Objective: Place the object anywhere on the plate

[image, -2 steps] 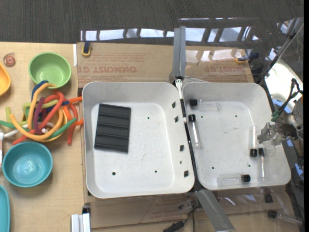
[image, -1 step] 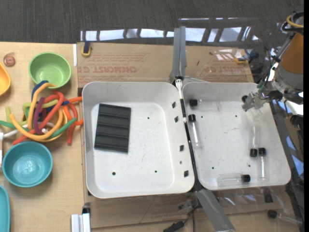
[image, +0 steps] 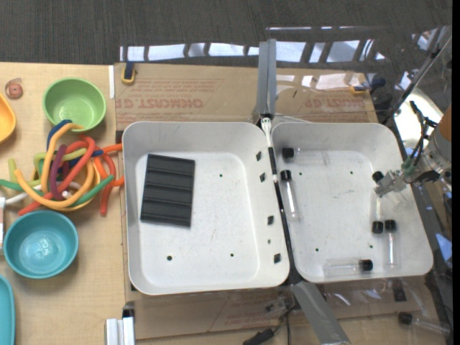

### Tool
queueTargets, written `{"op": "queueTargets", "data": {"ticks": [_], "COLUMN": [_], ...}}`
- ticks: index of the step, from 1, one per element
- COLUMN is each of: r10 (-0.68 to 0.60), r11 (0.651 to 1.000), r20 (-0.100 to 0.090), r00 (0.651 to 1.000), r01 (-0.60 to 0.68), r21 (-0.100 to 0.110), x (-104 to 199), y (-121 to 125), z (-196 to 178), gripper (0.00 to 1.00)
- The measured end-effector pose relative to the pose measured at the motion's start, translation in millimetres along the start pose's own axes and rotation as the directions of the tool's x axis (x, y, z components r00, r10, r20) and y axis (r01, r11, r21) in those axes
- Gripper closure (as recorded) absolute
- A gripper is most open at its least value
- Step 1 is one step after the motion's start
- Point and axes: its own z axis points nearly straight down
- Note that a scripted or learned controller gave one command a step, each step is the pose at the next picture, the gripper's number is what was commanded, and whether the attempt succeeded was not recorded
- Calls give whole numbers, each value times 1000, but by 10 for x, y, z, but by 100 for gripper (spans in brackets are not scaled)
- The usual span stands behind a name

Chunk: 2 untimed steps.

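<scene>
Matt black ribbed block (image: 168,190) in a smooth, scuffed white plastic bin (image: 136,257); brown cardboard (image: 194,95) beneath.

Dark grey carpet-like floor (image: 215,13) lies behind a wooden table (image: 57,74) and cardboard sheet (image: 194,95).

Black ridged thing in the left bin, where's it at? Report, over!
End effector at right bin's right edge, nothing visibly gripped. Black ridged block flat in left bin, untouched. Nothing near it.
</scene>
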Motion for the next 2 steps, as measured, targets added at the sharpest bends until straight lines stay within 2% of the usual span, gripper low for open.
{"op": "queueTargets", "data": {"ticks": [1, 2], "r10": [30, -119], "r11": [1000, 993], "r20": [2, -1], "r00": [1000, 993], "r01": [-30, 119], "r21": [-1, 1], "x": [-86, 65], "y": [405, -264], "z": [-396, 91], "gripper": [100, 100]}}
